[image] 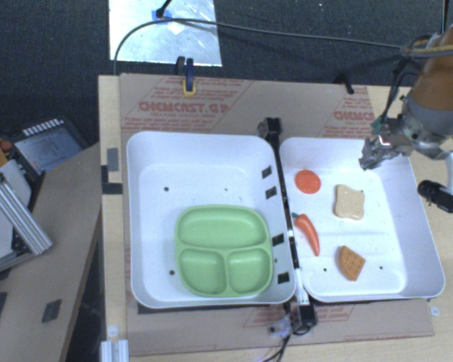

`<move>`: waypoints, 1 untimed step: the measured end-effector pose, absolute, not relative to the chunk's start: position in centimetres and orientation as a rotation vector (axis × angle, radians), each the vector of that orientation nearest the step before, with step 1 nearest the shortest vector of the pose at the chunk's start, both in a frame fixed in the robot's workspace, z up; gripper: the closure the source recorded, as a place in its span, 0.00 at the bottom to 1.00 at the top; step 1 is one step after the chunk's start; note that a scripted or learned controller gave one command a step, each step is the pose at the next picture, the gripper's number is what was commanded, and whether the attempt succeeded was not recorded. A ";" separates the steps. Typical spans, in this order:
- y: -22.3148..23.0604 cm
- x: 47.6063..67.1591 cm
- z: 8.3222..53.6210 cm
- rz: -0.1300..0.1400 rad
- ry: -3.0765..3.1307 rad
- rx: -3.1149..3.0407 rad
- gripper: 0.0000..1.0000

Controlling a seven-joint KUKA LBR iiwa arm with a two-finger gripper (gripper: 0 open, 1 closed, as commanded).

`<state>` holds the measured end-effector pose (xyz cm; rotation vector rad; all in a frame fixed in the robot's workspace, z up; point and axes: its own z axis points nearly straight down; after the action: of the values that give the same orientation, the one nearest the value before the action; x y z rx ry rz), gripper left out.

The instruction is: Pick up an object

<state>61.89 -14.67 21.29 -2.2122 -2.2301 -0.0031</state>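
My gripper (374, 157) is hovering over the right bin's (419, 225) back edge, honestly too blurry to judge. Nothing in it that I can see. Bread slice (349, 202) sits just below.

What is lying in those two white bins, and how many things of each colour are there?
Green: 1, the divided tray in the left bin
Red or orange-red: 2, the round slice and the chili pepper
Tan or brown: 2, the pale bread piece and the darker waffle-like piece, all four in the right bin
Total: 5
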 end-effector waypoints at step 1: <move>-8.6 60.8 21.6 -0.004 -2.230 -2.211 1.00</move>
<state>60.80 -8.59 21.58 -2.2111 -2.2302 -0.0045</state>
